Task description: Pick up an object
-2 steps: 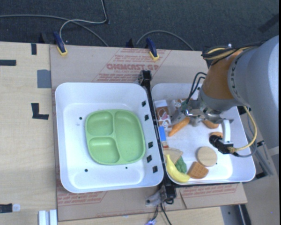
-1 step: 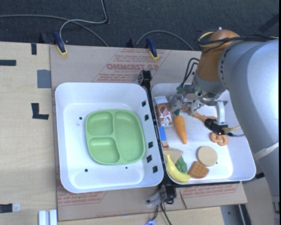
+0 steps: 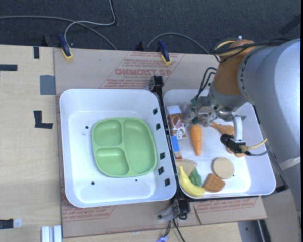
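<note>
Two shallow white bins side by side on a cardboard sheet clamped to the bench.

Left white bin [image 3: 76,135]: a pale green plastic divided plate [image 3: 124,147], three compartments, lies flat near the middle.

Right white bin [image 3: 260,178]: toy food scattered across it. An orange plastic carrot [image 3: 196,139] lies lengthwise near the bin's centre, pointed end toward the near edge. A small printed carton with red and white markings [image 3: 178,127] sits against the left wall, a blue strip just below it. Along the near edge: a yellow plastic banana [image 3: 188,184] in the near-left corner, a small green leafy piece [image 3: 195,177] touching it, a tan wedge just above. A round beige biscuit-like disc [image 3: 223,167] overlaps an orange-brown waffle-textured piece [image 3: 213,183]. Another orange piece [image 3: 227,129] lies toward the right side, partly under the arm's hardware.

The grey arm with orange band [image 3: 232,69] reaches in from the right, over the bin's far half. The two-finger gripper [image 3: 197,116] hangs just above the carrot's thick end; fingers lost in cabling and shadow, cannot tell if spread or pressed together. Nothing visibly pinched.
</note>
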You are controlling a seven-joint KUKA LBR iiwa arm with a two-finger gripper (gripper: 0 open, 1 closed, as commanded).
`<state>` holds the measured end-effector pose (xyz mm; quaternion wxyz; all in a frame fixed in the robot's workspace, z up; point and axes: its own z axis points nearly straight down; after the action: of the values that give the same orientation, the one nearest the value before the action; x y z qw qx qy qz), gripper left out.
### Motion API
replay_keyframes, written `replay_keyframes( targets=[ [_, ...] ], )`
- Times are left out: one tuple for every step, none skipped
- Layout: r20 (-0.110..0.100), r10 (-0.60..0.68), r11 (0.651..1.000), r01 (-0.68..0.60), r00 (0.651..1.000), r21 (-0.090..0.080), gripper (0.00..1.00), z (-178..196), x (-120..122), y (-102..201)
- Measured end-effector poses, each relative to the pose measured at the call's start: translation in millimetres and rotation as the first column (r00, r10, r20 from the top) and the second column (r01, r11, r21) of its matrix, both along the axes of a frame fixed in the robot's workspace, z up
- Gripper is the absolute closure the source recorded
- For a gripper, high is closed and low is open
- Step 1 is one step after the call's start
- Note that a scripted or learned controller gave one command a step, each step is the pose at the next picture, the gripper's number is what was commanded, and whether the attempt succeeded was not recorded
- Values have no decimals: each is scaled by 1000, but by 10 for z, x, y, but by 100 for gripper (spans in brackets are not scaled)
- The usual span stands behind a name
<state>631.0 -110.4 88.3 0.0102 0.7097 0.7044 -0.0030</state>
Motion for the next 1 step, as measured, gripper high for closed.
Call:
replay_keyframes(
  targets=[
    [-58,4,1000,-3,998,17,0,-32,270,-57]
  ],
)
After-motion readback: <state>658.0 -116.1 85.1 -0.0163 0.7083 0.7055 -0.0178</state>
